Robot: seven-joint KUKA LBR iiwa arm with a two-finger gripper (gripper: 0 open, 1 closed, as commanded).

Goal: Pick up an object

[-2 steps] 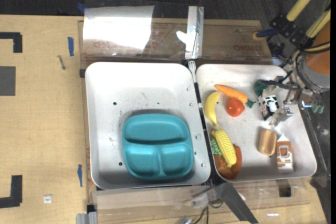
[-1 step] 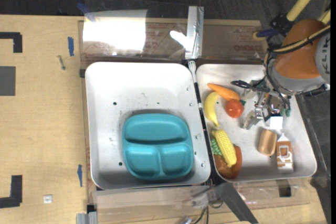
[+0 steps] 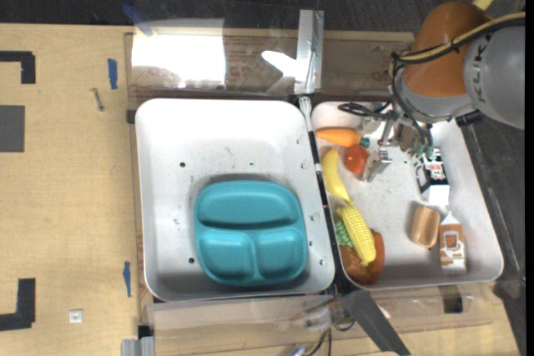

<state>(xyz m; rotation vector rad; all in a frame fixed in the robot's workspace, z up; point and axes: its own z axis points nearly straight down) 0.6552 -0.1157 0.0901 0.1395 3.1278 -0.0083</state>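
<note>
Right bin (image 3: 488, 250), upper half: gripper (image 3: 385, 147) hangs low over the bin's top-left area, orange wrist band above it. Whether the claw is apart or together — cannot tell; metal parts blur together at the tip.

Nearest item to the tip: one small red-orange tomato-like piece (image 3: 356, 160), rounded, glossy, lying just left of the gripper, possibly touching it. No clear long axis.

Count in right bin, one of each:
- carrot (image 3: 337, 136), orange, long axis left-right, above the tomato-like piece, near the bin's top-left corner.
- banana (image 3: 335, 175), yellow, curved, long axis running top to bottom along the left wall.
- corn cob (image 3: 355, 231), yellow, long axis slanting down to the right, below the banana.
- brown rounded item (image 3: 367, 261) under the corn's lower end; kind unclear.
- tan cylinder (image 3: 424, 225), roughly upright in the frame, right of centre.
- small white-and-orange carton (image 3: 451, 242) just right of the cylinder.
- small white printed packet (image 3: 433, 172) above the cylinder.

Left bin (image 3: 158, 146): one teal divided tray (image 3: 249, 231), three compartments, low centre.
</note>
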